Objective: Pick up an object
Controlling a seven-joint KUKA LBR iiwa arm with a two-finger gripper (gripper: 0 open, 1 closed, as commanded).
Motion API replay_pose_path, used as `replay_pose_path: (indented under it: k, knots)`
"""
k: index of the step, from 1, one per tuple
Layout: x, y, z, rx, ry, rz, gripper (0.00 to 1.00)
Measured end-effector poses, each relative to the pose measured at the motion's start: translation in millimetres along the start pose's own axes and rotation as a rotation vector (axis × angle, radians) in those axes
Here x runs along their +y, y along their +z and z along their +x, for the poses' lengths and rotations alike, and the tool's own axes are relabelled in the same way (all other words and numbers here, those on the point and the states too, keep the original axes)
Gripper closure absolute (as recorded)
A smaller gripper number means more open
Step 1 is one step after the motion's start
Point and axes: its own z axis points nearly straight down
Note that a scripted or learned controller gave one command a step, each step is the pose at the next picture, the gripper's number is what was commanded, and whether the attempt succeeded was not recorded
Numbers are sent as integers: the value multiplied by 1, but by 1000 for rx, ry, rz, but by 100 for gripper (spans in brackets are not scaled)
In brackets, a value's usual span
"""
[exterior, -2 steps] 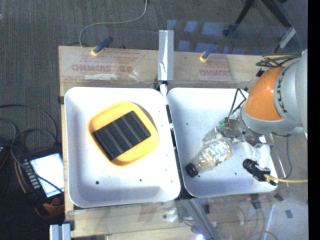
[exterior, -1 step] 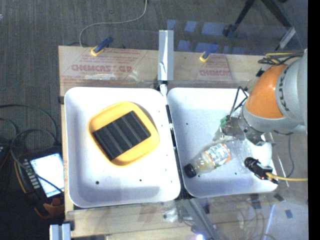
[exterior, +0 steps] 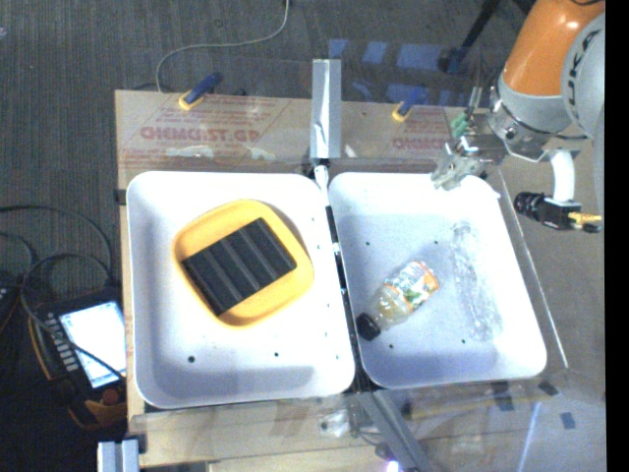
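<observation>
A small plastic bottle (exterior: 401,298) with a black cap and orange-green label lies on its side in the right bin (exterior: 393,214), near the bin's front left. A crumpled clear plastic wrapper (exterior: 470,281) lies to its right. In the left bin (exterior: 157,214) sits a yellow dish with a black ribbed insert (exterior: 242,262). My gripper (exterior: 454,168) hangs over the back right corner of the right bin, well away from the bottle, with nothing seen between its fingers.
A metal divider post (exterior: 321,116) stands between the bins at the back. Blue and yellow clamps (exterior: 200,90) hold the cardboard backing. A tablet (exterior: 88,337) and cables lie on the floor at left.
</observation>
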Motion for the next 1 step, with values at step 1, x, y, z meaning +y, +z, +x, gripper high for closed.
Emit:
replay_pose_path:
  k: [1]
  knots:
    - [-53, -74, 1, 1, -40, -1, 100]
